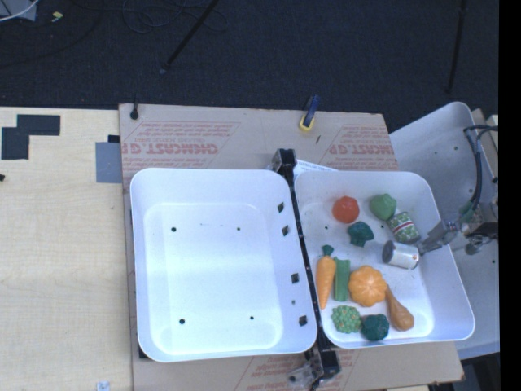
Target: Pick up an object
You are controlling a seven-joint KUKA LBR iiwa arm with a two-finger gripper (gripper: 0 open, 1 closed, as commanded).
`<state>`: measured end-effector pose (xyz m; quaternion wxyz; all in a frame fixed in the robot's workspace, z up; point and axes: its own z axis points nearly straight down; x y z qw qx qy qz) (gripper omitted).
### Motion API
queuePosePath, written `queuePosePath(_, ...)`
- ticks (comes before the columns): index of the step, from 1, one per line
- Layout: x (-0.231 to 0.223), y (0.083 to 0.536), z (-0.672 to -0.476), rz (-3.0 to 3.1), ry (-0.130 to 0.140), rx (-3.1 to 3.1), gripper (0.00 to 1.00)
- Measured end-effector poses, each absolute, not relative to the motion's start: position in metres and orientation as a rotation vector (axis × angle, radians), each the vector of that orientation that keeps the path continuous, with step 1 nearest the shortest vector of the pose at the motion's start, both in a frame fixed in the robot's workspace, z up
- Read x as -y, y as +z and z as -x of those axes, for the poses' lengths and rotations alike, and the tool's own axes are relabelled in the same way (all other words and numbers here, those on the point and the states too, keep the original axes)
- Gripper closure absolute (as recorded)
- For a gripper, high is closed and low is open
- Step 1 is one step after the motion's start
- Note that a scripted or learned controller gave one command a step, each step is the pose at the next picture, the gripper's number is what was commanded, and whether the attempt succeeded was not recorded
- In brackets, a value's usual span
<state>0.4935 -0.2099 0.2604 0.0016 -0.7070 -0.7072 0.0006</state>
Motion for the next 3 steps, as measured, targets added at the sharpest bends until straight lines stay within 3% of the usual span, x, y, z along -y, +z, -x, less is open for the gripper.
queuePosePath(1, 0.209, 0.100, -0.565, 2.208, 0.008, 2.217, 0.00)
queuePosePath(2, 0.163, 0.087, -0.614, 2.216, -0.001, 2.226, 0.00)
queuePosePath(3, 0.165, 0.099, -0.613, 2.217, 0.001, 2.224, 1.00)
